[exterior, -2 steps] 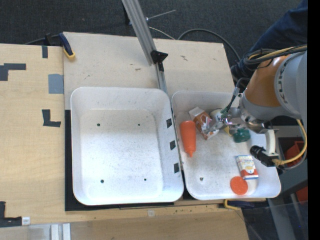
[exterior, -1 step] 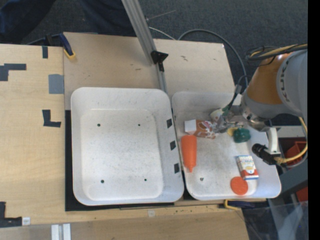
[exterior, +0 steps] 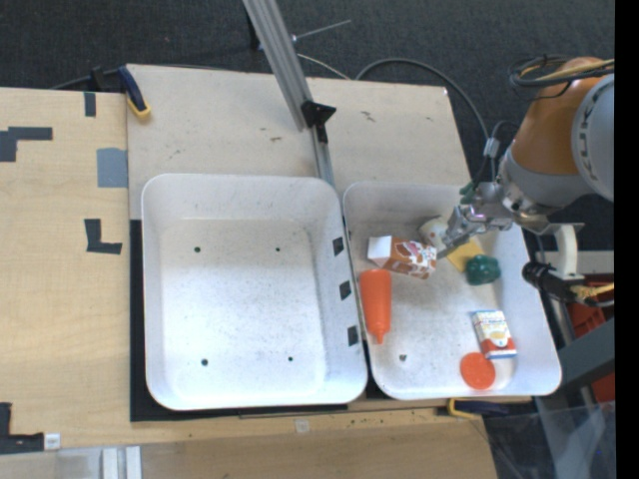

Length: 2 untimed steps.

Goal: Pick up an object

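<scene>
Hand (exterior: 461,223) sits low in the right bin (exterior: 544,367), at its far side, reaching in from your right. You cannot tell from this slant whether it is released or clenched, and nothing can be seen gripped in it.

Nearest things to the hand:
- pale round item (exterior: 433,231), just left of it, maybe touching
- brown packet (exterior: 411,257), just beside and nearer you
- yellow block (exterior: 463,255), just under the wrist side, with a green piece (exterior: 482,269) touching it

Further out in the same bin:
- white cube (exterior: 379,248), left of the packet
- carrot (exterior: 376,304), lying along the left wall
- small carton (exterior: 493,331) and orange disc (exterior: 478,371), near the front right corner, well apart from the hand

Left bin (exterior: 160,297) holds nothing you need. Both bins rest on the surface (exterior: 220,128).

Step, as judged: descent or approach onto the cluster at the far side; the target looks like the pale item or the packet, but you cannot say which. No lift yet.

Next move calls for: confirming what lies under the hand, closing on one item only, then a straight lift. The cluster is tight, so expect a neighbour to get nudged or pinched along. Check after the lift that something is really carried.
</scene>
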{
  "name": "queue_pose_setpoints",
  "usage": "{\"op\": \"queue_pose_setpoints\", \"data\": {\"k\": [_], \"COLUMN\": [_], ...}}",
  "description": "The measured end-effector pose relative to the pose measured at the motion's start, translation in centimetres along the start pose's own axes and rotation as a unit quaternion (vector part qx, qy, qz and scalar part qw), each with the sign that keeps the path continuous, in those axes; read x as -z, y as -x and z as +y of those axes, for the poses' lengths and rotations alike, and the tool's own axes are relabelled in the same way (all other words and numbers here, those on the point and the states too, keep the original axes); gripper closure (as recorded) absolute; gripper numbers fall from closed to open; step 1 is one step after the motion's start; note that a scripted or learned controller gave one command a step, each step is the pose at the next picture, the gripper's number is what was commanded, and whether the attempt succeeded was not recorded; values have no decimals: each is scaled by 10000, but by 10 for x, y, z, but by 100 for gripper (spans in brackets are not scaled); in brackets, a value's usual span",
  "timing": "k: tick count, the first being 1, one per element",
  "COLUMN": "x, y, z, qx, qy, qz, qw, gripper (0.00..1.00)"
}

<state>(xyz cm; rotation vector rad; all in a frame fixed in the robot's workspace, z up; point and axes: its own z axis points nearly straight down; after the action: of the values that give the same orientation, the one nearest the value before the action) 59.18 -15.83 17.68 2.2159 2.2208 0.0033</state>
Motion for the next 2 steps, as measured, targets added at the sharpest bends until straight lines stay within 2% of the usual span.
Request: {"op": "queue_pose_setpoints", "data": {"k": [1, 2], "x": [63, 86], "y": [4, 3], "z": [5, 6], "qx": [-2, -2], "qy": [7, -13], "qz": [-2, 6], "qw": [10000, 10000], "gripper": [100, 100]}}
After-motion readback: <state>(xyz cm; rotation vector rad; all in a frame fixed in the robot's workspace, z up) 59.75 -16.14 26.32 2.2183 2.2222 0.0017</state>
